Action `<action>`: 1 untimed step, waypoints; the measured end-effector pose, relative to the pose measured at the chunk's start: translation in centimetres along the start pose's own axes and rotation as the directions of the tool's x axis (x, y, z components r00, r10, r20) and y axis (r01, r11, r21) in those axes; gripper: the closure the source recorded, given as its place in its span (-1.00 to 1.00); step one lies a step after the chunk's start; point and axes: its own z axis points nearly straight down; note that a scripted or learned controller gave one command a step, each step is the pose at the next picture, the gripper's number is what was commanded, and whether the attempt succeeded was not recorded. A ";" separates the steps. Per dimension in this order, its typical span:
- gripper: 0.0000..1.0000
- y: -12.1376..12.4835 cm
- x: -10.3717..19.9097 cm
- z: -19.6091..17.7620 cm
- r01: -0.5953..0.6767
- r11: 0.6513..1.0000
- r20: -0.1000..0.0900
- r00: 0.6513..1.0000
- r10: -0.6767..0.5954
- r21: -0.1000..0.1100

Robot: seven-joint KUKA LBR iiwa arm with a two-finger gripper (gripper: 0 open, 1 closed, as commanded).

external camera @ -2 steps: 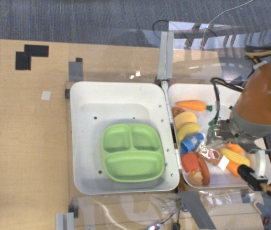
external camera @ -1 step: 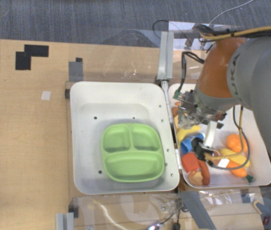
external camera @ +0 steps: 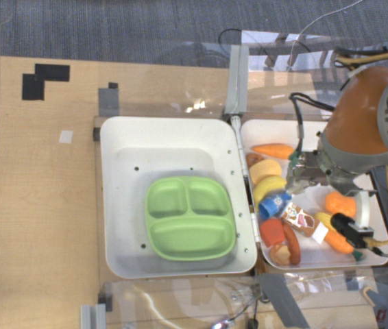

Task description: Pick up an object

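Note:
My gripper [external camera: 302, 175] hangs low over the middle of the right bin [external camera: 304, 127], under the grey and orange arm [external camera: 362, 122]. Just left of it lie a yellow banana-like piece [external camera: 268, 184] and a tan piece [external camera: 261, 166]. A blue item [external camera: 273, 204] and a printed packet [external camera: 301, 219] lie just below the gripper. An orange carrot [external camera: 273, 151] rests near the bin's far side. From this view I cannot see anything held in the gripper.
The left bin [external camera: 122, 156] holds a green divided plate [external camera: 189, 218]. Also in the right bin are a red block [external camera: 271, 232], a sausage [external camera: 292, 244], an orange fruit [external camera: 338, 203], a second carrot [external camera: 343, 243] and a white cup [external camera: 363, 210]. Cables trail behind the arm.

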 end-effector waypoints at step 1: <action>-1.00 0.0 0.0 0.0 0.000 1.000 0.000 1.000 0.000 0.000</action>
